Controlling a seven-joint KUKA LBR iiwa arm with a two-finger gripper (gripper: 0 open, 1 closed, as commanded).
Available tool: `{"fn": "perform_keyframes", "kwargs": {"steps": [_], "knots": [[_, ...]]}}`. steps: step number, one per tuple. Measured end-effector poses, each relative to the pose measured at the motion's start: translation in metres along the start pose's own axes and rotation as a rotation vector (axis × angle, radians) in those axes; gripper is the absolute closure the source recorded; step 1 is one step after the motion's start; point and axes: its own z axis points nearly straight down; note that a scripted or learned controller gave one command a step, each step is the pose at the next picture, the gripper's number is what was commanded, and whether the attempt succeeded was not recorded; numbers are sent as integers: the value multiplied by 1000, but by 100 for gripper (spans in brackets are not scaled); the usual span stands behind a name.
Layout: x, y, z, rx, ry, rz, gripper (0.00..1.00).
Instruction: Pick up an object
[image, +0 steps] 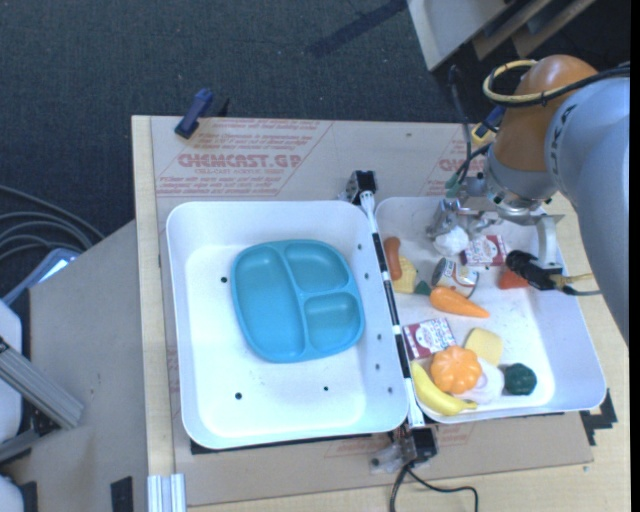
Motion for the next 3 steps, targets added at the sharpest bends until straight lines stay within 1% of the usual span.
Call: {"fn": "perform_keyframes", "kwargs": {"steps": [1,2,3], "knots": [[21,-4,-152,10,2,2,100],[110,-2,-158,13,4,1,100],[167,-1,-168,10,4,2,100]]}}
